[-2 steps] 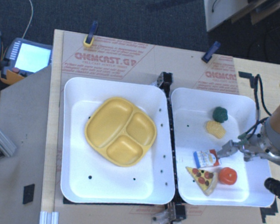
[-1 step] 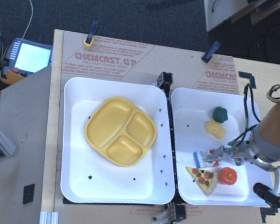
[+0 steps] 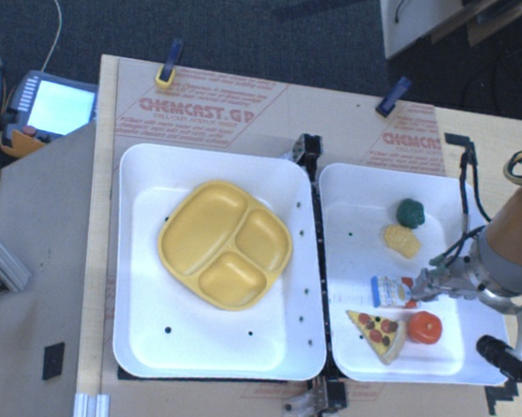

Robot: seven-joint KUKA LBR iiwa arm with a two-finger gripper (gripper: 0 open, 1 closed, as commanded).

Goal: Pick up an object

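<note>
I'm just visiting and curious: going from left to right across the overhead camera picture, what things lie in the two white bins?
Yellow plastic divided plate in the left bin → blue-and-white packet → red tomato-shaped toy, in the right bin. The arm's gripper sits over the packet's right end.

Red print on the brown board (image 3: 208, 102) behind the bins reads "CHEMCAST GP".
</note>
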